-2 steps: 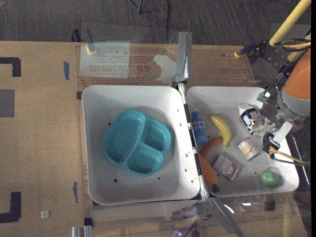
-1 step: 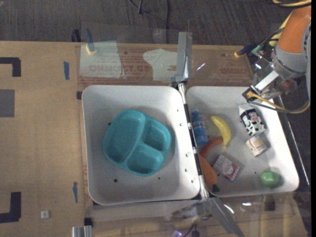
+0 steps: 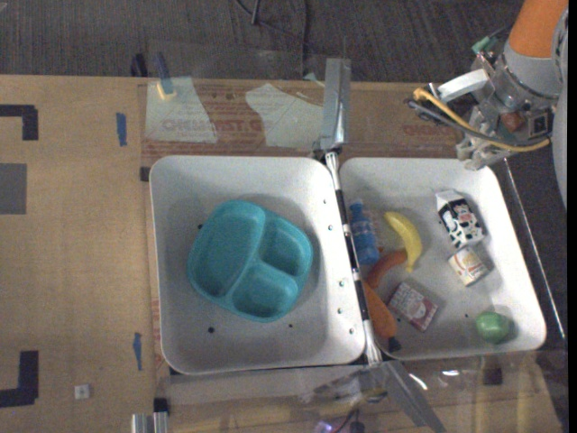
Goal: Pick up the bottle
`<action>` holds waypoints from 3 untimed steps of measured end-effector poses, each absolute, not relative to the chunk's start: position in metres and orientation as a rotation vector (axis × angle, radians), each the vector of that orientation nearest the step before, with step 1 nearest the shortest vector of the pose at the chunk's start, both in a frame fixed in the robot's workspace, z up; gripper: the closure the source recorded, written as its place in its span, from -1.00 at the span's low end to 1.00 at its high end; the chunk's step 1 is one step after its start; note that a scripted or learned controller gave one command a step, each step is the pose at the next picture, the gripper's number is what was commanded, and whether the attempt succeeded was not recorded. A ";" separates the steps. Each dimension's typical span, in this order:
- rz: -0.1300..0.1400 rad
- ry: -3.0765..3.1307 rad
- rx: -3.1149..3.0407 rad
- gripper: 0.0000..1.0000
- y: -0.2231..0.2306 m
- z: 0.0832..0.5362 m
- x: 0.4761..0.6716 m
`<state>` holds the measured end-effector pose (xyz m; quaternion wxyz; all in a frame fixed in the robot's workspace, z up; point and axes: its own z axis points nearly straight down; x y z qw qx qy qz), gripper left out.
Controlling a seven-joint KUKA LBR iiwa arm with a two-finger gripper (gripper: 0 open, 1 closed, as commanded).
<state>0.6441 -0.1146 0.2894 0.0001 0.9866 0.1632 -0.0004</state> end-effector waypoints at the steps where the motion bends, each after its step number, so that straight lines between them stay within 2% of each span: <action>1: -0.004 0.313 3.129 1.00 -0.074 0.287 0.626; 2: 0.002 0.313 3.126 1.00 -0.039 0.325 0.618; 3: -0.005 0.312 3.128 1.00 -0.008 0.292 0.548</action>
